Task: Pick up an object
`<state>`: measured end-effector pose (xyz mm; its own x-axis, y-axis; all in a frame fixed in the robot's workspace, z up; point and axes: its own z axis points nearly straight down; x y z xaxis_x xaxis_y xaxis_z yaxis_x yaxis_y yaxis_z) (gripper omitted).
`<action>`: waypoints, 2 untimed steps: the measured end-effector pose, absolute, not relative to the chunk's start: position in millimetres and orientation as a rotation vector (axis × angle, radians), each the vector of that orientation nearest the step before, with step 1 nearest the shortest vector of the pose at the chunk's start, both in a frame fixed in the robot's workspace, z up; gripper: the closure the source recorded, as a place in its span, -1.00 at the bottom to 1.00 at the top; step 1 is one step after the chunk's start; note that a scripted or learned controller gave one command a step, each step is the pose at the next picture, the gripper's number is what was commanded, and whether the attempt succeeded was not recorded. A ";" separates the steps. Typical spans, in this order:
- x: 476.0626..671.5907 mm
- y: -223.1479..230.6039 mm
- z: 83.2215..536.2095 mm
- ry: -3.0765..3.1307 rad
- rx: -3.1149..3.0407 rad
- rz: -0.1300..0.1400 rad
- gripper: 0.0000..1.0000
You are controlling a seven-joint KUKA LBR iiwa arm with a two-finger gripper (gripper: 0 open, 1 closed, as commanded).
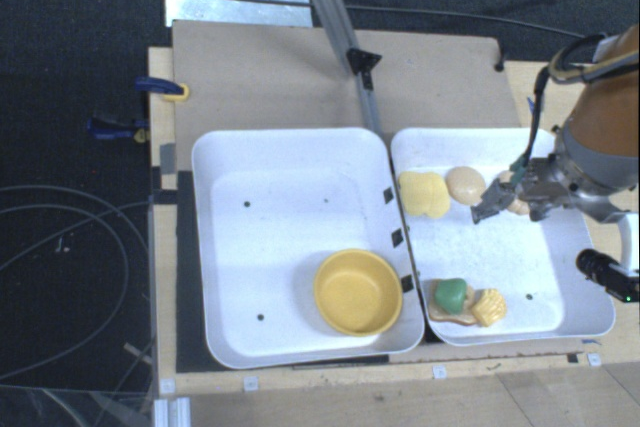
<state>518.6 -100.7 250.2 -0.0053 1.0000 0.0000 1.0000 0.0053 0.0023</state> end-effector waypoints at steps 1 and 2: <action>509.1 -103.9 198.0 2.224 2.221 -0.002 -1.00; 515.8 -102.1 154.0 2.223 2.222 -0.001 -1.00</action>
